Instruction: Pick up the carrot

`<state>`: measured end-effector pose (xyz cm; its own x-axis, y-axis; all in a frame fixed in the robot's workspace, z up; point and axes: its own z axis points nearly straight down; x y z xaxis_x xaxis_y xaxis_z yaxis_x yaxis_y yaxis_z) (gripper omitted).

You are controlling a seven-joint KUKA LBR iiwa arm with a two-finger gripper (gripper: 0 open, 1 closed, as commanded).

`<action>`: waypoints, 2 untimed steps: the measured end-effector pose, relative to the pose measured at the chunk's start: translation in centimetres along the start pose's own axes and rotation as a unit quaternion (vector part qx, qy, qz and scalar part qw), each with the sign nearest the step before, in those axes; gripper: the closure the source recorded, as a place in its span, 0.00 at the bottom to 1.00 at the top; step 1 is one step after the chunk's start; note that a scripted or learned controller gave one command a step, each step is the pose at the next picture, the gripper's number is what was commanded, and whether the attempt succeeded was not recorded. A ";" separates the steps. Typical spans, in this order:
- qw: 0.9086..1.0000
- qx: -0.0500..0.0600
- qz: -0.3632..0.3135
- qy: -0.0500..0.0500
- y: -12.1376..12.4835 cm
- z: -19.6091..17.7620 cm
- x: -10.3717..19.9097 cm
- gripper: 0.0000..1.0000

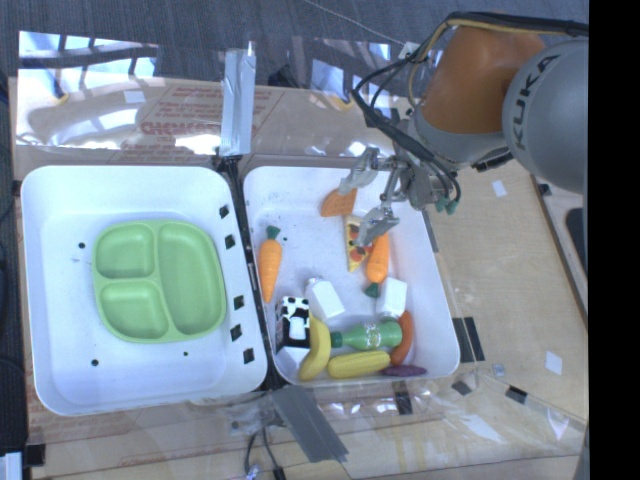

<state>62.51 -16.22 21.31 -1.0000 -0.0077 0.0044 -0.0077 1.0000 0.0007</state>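
The gripper (368, 200) hung at the right bin's (440, 298) twelve o'clock, fingers apart, holding nothing. One carrot (270, 263) lay at nine o'clock by the wall — another carrot (378, 260) just beneath the fingers. Best to drop straight, straddling its width.

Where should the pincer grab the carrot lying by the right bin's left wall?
Judging by its pose, grip the carrot mid-body, coming straight down, fingers closing across its width. It lies flat, lengthwise along the wall, green top away from the bananas; the bin wall crowds its left side.
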 end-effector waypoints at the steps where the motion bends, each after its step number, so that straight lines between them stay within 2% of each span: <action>1: 1.000 0.000 -0.030 -0.002 -3.5 12.3 0.4 0.00; 2: 0.999 0.000 -0.034 0.000 -3.3 11.6 0.3 1.00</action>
<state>62.18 -19.48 9.69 -0.9971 -0.0762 0.0035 -0.0762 0.9971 0.0019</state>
